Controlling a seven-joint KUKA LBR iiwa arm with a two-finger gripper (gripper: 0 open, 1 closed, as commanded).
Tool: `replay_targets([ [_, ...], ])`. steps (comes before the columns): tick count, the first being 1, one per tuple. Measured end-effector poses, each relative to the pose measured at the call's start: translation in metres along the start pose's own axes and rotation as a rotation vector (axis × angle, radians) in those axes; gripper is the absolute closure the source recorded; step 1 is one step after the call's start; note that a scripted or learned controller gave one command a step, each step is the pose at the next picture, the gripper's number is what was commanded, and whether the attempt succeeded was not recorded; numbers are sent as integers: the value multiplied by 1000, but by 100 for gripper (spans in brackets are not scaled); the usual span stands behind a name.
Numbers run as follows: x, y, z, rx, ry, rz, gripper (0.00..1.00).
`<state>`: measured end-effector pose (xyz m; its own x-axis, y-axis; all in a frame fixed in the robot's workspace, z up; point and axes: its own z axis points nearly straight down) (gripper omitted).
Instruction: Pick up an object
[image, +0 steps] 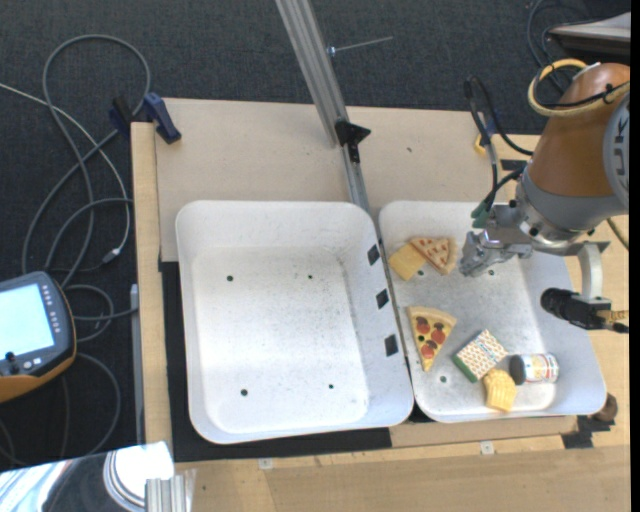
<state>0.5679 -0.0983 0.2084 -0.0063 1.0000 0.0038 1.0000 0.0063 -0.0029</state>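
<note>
Camera view: the gripper (478, 256) hangs low over the right bin (560, 330), near its back edge. Can't tell if the fingers are apart or together, too small and dark. Nothing seen between them, so no grab yet.

The closest thing is a pizza slice (433, 251), just beside the gripper on its left, touching a yellow cheese piece (405, 262). A 2nd pizza slice (431, 335) lies nearer the front. A green patterned box (481, 353), a yellow block (500, 389) and a small jar (536, 368) sit close together at the front.

To do it well, I think: slide a bit left, center over the 1st slice, go straight down w/ fingers wide. It's flat, so press low. Watch the cheese, it may get bumped.

The left bin (280, 320) sits on the counter (250, 150).
</note>
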Motion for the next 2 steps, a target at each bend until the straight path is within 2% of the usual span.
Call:
replay_targets([
  [2, 102, -27, -18, -1, 1, -1, 100],
])
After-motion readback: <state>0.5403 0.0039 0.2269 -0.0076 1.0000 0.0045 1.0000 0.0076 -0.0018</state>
